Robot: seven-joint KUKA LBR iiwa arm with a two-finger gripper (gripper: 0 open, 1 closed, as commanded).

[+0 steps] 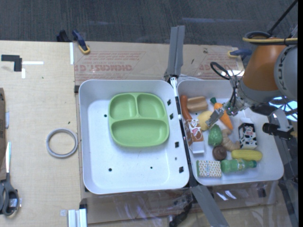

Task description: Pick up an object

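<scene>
The right bin (272, 171) holds several toy foods. Among them are a bread roll (196, 102), a red sausage (184, 107), a yellow lemon (204, 120), an orange carrot (226, 119), a green pepper (215, 136), a cow-patterned carton (247, 135), a corn cob (246, 155), a green bottle (236, 165) and a cracker box (209, 168). My gripper (215, 118) reaches in from the right and sits low over the lemon and carrot, slanting down to the left. I see nothing lifted off the bin floor.
The left bin (94, 169) holds a green divided plate (138, 118). On the bench to the left lie a tape ring (61, 142) and scissors (7, 195). A blue clamp (81, 44) sits at the back. The orange-banded arm (262, 70) hangs over the right bin's back right corner.
</scene>
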